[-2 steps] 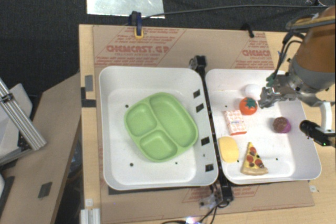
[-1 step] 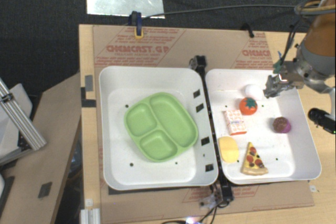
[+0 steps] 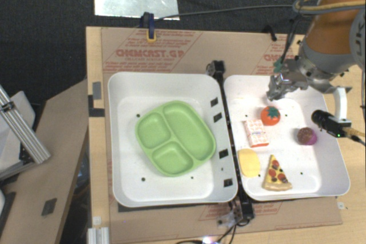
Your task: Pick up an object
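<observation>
From my station I see the gripper (image 3: 275,93) hanging over the right bin (image 3: 331,183), near its 11 o'clock corner; its fingers are a blurred grey cluster, and I cannot tell whether they are spread or pressed together; nothing shows between them. Just past the tips, toward 6 o'clock, sits the tomato (image 3: 271,116), round, its green stalk cap turned up, so I read no long axis. At the tomato's 7 o'clock lies the small carton (image 3: 256,133), long axis running roughly 12 to 6. Below it is the yellow piece (image 3: 249,162); beside that the pizza slice (image 3: 276,174), tip pointing to 12 o'clock, crust toward 6. The purple ball (image 3: 307,136) rests at the tomato's 4 o'clock, well apart. The left bin (image 3: 123,140) holds a green divided plate (image 3: 174,138), long axis 10 to 4.
</observation>
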Controlling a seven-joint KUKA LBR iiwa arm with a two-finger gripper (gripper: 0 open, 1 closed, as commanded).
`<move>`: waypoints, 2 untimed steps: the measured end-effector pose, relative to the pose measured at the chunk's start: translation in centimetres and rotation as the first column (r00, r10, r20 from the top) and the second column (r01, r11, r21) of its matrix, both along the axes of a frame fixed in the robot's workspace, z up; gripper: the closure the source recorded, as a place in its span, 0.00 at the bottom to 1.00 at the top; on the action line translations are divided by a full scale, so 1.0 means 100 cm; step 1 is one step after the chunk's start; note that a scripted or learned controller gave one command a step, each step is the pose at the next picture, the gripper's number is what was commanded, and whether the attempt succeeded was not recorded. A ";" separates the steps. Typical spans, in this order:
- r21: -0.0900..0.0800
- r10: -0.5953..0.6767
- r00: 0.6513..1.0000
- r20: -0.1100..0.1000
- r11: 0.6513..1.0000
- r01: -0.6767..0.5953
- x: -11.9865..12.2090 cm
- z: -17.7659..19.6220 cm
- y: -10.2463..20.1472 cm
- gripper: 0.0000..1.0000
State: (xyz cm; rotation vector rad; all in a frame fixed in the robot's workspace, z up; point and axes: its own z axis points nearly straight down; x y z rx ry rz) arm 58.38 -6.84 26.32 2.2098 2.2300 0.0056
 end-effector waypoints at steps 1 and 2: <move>0.000 0.001 1.000 -0.001 1.000 -0.001 0.005 0.004 0.054 1.00; 0.001 0.001 1.000 -0.002 1.000 -0.001 0.022 -0.003 0.113 1.00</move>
